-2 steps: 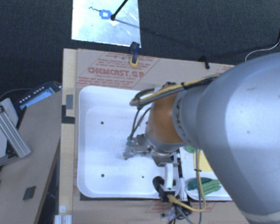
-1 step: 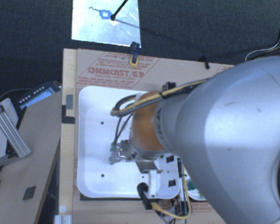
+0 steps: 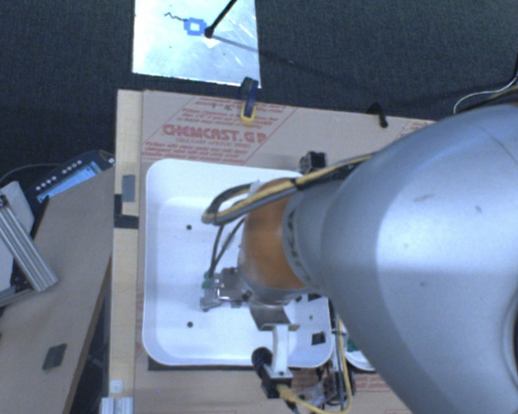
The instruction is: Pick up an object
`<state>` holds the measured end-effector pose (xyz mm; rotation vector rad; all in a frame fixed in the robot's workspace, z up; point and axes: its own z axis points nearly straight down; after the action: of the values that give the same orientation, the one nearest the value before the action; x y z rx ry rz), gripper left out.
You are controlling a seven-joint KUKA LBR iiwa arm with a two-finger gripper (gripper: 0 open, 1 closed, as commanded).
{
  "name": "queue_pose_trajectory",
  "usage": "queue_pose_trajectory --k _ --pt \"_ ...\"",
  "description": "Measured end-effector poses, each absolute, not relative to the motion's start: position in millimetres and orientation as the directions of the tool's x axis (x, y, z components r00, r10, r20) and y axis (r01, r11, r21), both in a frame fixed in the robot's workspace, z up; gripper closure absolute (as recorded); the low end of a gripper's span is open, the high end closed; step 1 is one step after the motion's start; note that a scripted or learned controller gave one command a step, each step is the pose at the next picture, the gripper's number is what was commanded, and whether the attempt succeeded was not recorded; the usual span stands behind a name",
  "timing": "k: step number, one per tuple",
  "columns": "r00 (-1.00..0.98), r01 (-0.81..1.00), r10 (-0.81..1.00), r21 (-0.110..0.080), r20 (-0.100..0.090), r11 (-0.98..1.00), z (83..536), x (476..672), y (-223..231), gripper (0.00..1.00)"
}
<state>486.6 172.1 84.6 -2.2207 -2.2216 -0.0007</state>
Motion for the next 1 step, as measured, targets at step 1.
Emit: queue_pose_trajectory --k 1 --pt "-0.001 1.000 1.000 -0.001 0.001 0.001 84.4 486.7 163.2 0.00"
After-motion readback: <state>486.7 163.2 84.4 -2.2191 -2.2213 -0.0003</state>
